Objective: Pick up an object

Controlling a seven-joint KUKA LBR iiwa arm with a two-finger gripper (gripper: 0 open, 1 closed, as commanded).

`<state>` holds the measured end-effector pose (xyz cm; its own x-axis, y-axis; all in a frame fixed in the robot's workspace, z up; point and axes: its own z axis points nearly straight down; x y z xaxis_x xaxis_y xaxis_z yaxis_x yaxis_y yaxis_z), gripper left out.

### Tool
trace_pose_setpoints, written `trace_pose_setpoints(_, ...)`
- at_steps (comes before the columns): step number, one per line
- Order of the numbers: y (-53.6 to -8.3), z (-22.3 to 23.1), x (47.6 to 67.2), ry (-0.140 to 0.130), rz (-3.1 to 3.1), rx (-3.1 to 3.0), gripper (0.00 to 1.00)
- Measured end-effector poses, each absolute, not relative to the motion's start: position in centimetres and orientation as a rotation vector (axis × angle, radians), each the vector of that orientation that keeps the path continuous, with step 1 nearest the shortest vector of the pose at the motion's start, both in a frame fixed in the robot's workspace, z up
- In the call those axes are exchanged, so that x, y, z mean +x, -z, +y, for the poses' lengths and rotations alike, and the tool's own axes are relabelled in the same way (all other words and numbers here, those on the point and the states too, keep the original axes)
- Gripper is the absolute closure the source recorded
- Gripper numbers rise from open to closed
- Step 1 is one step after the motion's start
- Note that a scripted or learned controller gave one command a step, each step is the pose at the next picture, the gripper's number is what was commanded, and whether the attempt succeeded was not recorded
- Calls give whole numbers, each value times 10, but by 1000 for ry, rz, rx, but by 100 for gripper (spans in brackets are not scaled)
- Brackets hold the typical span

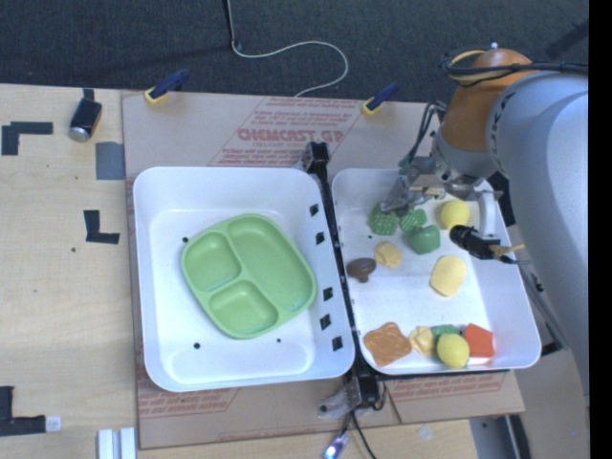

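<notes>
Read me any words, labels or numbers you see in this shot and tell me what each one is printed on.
"CHEMCAST GP": red print, seen upside down, on the brown cardboard sheet under the two bins; the spelling is my best reading, as the letters are blurred.
Smaller red lines beside that print on the same sheet: too small and blurred to read.
Nothing else readable: the left bin, right bin and green tray carry no text.
</notes>
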<state>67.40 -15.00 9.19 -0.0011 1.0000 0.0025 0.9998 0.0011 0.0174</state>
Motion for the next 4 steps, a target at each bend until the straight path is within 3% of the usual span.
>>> trace_pose_setpoints(1, -191, -58, 603, -7, 2232, 2213, 100)
trace_pose_setpoints(2, -134, -124, 607, 10, 2219, 2228, 100)
trace_pose_setpoints(3, -187, -45, 571, -4, 2232, 2215, 100)
trace_pose_setpoints(4, -382, -17, 559, -21, 2219, 2207, 100)
